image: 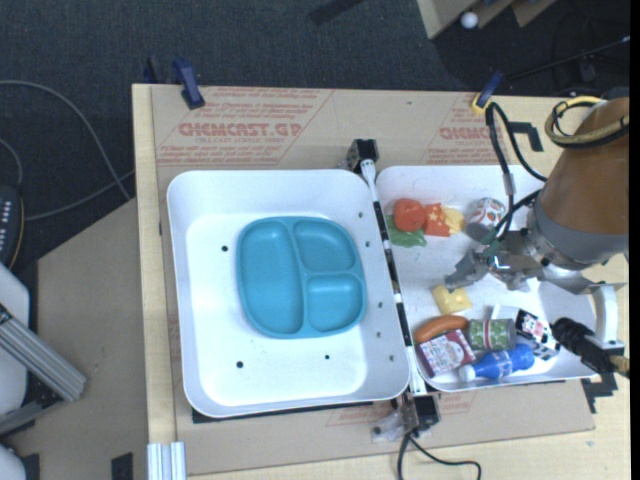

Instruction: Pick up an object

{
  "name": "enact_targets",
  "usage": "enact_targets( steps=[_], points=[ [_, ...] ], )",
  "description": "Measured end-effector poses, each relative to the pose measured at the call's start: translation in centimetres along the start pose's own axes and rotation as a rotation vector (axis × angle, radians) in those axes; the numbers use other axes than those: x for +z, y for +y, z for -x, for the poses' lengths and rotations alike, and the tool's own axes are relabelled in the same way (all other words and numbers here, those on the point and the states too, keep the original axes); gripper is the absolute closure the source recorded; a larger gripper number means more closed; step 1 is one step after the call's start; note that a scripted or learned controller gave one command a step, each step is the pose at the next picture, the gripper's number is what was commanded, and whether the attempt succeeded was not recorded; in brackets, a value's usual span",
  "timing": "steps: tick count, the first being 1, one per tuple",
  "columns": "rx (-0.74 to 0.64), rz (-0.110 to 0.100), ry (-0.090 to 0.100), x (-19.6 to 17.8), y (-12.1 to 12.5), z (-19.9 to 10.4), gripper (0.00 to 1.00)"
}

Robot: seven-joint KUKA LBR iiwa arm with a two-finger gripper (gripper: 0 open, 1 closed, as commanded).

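Camera view: the two-finger metal gripper (470, 268) hangs in the right white bin (420, 180), jaws spread and holding nothing, just above the small pale-yellow block (451, 297). Risk: crowding. The orange sausage-shaped toy (441, 326) lies just below that block, so a descent could nudge either aside. The block looks smooth, compact and unobstructed from above.

A plate (300, 276) lies mid-frame in the left bin (190, 268); the right bin (420, 183) beside it holds a clutter of items (470, 343).

End effector (470, 268) low, fingers apart
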State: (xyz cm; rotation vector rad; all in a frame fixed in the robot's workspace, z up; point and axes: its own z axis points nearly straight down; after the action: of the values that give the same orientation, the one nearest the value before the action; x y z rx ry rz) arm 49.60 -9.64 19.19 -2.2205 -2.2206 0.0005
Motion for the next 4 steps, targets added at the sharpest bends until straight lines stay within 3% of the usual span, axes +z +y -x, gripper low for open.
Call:
enact_targets(
  steps=[1,2,3,4],
  points=[
    [0.001,-0.002,0.000,9.6,1.2,-0.1,0.00],
    [0.001,0.000,0.000,10.8,-1.3,1.4,0.00],
    [0.001,0.002,0.000,9.8,-1.2,1.3,1.00],
    [0.001,0.002,0.000,9.8,-1.2,1.3,0.00]
  ],
)
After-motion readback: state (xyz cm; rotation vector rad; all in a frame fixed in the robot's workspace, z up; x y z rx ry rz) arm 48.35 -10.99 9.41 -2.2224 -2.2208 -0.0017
